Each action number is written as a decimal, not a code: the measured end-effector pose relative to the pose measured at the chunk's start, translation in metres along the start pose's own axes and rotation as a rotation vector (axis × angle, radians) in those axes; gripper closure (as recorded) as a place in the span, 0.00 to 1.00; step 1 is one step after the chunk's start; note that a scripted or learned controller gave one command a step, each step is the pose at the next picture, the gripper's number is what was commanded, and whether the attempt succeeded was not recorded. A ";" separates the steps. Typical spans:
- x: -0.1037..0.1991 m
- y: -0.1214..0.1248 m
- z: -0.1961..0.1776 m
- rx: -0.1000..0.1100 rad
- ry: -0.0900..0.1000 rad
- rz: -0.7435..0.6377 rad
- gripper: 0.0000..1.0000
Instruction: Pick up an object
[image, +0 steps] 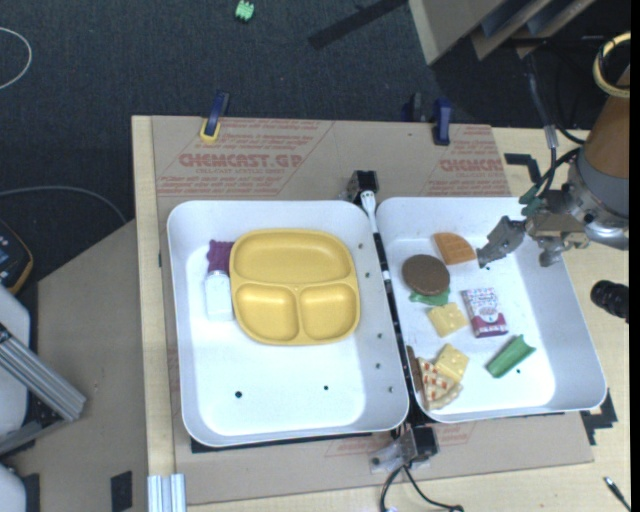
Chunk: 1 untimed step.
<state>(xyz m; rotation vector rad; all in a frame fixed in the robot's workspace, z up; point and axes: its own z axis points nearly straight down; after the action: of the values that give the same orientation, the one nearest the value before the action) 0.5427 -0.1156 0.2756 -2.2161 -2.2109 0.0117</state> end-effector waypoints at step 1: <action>0.000 0.002 -0.006 -0.011 -0.002 -0.002 0.00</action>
<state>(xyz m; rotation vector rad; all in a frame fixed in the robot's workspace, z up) 0.5445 -0.1156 0.2811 -2.2201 -2.2196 0.0010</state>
